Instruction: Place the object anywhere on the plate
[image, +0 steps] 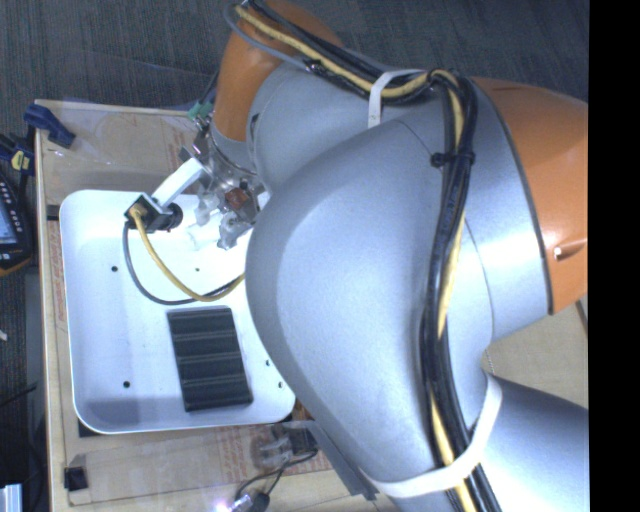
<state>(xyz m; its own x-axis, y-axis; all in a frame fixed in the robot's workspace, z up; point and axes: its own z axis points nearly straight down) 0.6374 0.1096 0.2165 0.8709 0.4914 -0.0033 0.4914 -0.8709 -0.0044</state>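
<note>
A black ribbed rectangular block (208, 358) lies flat on the floor of the left white bin (95, 330), toward its near side. My gripper (218, 222) hangs over the far part of the same bin, well above and beyond the block and not touching it. A yellow cable (165, 275) loops down from a black connector (145, 213) beside the gripper, across the bin floor. My arm's large grey and orange body (400, 260) covers everything to the right of this bin.
The wooden bench (150, 460) borders the bin, with a small connector and wires (272, 447) at its near edge. A blue clamp (48, 122) sits at the far left corner, and a dark device (10, 215) at the left edge.
</note>
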